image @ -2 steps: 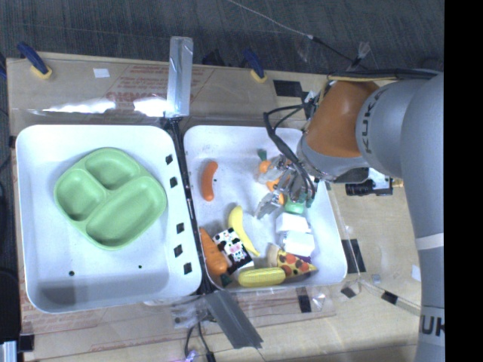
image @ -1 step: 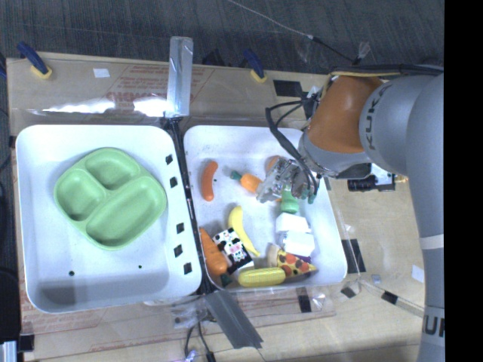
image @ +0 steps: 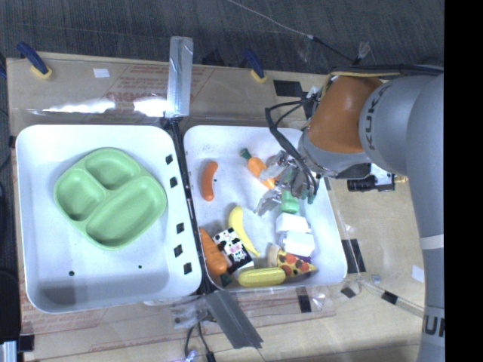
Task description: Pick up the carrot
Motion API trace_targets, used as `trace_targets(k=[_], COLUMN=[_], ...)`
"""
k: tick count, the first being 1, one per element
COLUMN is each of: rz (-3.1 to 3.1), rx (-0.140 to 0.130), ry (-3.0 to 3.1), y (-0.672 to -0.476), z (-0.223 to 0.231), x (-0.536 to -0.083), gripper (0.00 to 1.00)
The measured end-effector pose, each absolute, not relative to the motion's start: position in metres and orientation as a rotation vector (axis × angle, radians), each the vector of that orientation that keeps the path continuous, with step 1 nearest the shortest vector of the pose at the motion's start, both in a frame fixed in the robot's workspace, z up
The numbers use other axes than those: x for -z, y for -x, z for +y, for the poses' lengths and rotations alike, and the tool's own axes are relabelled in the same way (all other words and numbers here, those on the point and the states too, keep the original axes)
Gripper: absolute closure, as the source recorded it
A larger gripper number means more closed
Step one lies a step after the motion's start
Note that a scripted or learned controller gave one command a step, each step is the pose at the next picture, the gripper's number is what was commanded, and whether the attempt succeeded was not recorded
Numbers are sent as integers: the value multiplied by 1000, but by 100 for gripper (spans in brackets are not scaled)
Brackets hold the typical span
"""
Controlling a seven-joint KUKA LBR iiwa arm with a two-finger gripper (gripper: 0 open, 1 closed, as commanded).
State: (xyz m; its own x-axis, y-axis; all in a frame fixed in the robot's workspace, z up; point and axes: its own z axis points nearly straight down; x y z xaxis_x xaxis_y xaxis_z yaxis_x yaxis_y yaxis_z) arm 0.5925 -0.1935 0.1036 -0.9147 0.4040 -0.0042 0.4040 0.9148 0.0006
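Right of centre, the small orange plastic carrot with a green top (image: 255, 163) looks light, stiff and slick, best pinched mid-body, beside the two-finger gripper (image: 281, 187), whose jaw state I cannot tell.

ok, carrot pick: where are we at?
Done: the arm has reached into the right bin, and the tool sits right beside the carrot near the bin's far wall. In hand: nothing clearly; the carrot lies on the bin floor, and I can't tell whether the tool is closed on it. Left: secure the grasp and lift the carrot clear of the bin.
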Motion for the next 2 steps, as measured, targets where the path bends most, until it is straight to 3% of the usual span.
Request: trace_targets(k=[1,2], rz=[3069,3070], rx=[2,2], ry=[-635,-634], y=[-594,-594], z=[-192,-192], x=[-115,-114], gripper=[100,0])
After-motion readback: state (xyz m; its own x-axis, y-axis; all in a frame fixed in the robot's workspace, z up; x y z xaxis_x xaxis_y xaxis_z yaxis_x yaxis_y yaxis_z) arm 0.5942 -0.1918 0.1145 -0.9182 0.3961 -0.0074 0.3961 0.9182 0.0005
